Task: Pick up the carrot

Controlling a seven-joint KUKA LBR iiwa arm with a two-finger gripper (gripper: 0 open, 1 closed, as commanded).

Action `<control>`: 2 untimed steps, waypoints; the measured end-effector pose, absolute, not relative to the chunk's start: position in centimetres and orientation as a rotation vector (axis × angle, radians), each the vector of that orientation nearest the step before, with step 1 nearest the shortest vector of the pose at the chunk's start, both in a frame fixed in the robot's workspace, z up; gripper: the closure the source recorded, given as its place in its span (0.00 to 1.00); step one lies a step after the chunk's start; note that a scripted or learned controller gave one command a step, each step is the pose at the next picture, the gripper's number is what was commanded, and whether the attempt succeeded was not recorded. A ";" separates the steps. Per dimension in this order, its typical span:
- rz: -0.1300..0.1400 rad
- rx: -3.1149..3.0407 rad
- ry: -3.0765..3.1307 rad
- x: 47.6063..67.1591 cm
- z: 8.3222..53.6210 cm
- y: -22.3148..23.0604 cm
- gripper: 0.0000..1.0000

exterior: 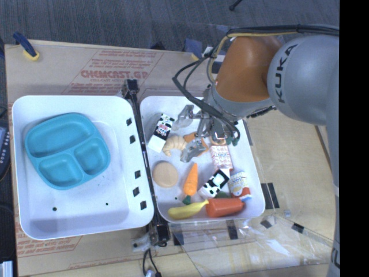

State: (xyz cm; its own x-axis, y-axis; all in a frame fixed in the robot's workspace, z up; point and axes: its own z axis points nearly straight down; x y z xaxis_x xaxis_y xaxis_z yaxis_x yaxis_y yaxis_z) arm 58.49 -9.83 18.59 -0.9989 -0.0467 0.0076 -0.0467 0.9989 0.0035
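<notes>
We see the gripper [195, 133] low over the upper middle of the right bin [253, 172], its two metal fingers [185, 115] spread apart with nothing between them. The lower fingertip sits just above a pale croissant-shaped piece [173, 145]; we cannot tell whether it touches. The carrot [191, 179] lies below the gripper in the same bin, apart from it, its length running up and down the view. Beside the carrot we note a round tan disc [165, 174] on one side and a black-and-white carton [215, 183] on the other, with a banana [187, 210] just below.
</notes>
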 end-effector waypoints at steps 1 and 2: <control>-0.001 -0.234 -3.129 54.6 11.0 -10.0 0.00; 0.000 -0.059 -3.141 51.1 9.2 -12.2 0.00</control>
State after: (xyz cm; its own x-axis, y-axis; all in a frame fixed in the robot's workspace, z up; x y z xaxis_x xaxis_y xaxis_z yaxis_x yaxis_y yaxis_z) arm 51.15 -12.15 9.18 -0.9993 0.0379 0.0001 0.0379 0.9993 -0.0001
